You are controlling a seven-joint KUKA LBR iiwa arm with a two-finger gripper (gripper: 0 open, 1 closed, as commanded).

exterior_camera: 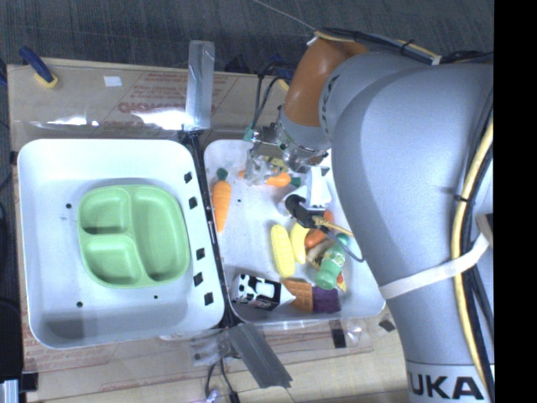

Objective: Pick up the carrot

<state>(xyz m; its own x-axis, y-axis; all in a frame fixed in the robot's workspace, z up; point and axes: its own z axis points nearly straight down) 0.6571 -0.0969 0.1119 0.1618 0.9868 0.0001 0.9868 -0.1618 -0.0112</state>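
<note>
Counter: brown board (126, 86) under two shallow white bins, with dark carpet beyond its far edge.
Near edge: grey metal bracket (256, 355) jutted out below the gap between the bins.
Left bin (38, 225): held a green divided plate (132, 235) lying flat near its middle.
Right bin (252, 225): crowded at its near end with a black-and-white block (254, 290), a yellow banana-like piece (282, 250) and a heap of mixed toy food (323, 267) against the right wall.
Arm: large grey body (411, 208) came in from the right and covered that side of the right bin; the orange band (312, 78) sat above the wrist at the far end.
Jaws (268, 159): pointed down over the far part of the right bin, beside a small orange piece; too cluttered to tell how far apart they stood or whether they held anything.
Carrot (221, 203): lay flat along the right bin's left wall, apart from the jaws.
Carrot axis: ran near to far, green top at the far end, pointed tip toward the near end.
</note>
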